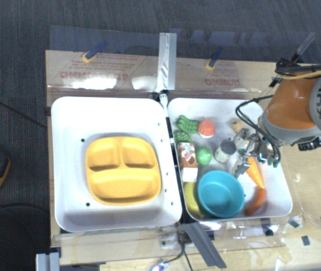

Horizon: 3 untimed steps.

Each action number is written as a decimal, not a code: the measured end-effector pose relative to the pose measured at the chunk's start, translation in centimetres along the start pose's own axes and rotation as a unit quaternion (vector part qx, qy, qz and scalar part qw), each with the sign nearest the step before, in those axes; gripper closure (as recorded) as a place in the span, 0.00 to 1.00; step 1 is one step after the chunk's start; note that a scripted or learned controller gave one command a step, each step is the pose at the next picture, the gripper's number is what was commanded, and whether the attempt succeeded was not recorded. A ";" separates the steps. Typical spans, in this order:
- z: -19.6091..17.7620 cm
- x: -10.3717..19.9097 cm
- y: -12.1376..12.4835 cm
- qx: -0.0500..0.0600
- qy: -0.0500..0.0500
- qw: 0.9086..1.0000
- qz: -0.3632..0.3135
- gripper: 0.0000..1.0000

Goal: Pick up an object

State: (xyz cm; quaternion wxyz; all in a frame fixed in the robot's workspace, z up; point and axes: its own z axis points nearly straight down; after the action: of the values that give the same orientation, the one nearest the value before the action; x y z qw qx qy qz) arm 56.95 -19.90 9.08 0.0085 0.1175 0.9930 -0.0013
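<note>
orange carrot (255, 175), long and tapered, lies under the gripper (245, 160); its grip state is unclear

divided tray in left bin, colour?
Yellow. The divided tray shows plainly in the camera view.

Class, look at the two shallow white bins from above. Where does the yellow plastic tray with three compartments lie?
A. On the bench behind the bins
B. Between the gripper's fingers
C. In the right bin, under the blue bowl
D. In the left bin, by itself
D: the yellow plastic compartment tray lies flat in the left white bin, while the round blue bowl sits in the right white bin among small toy foods.
</note>
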 end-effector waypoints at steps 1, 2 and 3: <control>-1.1 -0.2 0.0 0.002 -0.002 1.000 -0.001 1.00; -0.4 6.6 5.6 0.001 -0.003 0.997 -0.072 1.00; -0.2 6.7 5.7 0.001 -0.002 0.997 -0.073 0.00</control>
State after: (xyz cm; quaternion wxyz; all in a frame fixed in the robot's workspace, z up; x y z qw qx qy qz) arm 51.74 -12.84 9.17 0.0105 0.0451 0.9989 -0.0029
